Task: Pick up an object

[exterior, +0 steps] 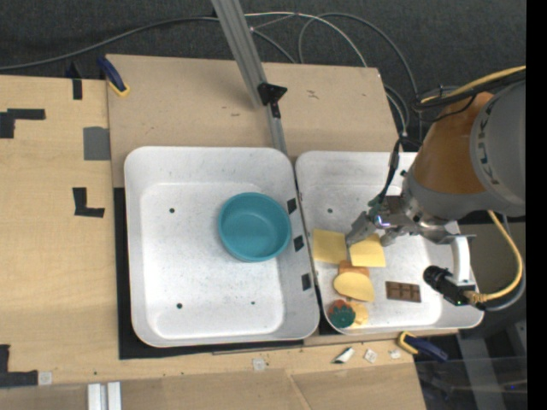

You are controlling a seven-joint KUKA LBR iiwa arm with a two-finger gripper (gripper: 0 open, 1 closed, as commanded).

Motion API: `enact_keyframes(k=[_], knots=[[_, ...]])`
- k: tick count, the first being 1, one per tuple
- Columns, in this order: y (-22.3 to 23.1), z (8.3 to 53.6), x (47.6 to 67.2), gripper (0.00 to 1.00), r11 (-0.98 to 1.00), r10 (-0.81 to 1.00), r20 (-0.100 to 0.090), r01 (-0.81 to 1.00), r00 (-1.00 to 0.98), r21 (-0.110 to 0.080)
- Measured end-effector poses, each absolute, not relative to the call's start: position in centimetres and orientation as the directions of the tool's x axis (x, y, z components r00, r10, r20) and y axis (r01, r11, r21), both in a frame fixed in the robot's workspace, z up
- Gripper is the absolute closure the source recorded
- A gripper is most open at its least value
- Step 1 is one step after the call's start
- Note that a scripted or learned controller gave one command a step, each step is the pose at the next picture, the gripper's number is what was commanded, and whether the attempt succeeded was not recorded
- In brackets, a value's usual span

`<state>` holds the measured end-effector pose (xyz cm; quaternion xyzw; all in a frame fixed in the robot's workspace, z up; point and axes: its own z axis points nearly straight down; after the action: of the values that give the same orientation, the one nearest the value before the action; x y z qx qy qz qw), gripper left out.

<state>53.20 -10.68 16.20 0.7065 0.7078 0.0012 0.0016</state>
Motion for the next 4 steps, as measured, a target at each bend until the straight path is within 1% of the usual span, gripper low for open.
enact_keyframes(k=[2, 3, 4], knots=[[-10.8, 24.8, 52.6, 1.00, 0.001, 1.000, -0.001, 1.000, -0.001, 0.003], [-10.8, 26.8, 52.6, 1.00, 0.001, 1.000, 0.000, 1.000, -0.001, 0.001], [-5.3, 24.9, 52.6, 1.00, 0.006, 1.000, 0.001, 1.000, -0.006, -0.003]])
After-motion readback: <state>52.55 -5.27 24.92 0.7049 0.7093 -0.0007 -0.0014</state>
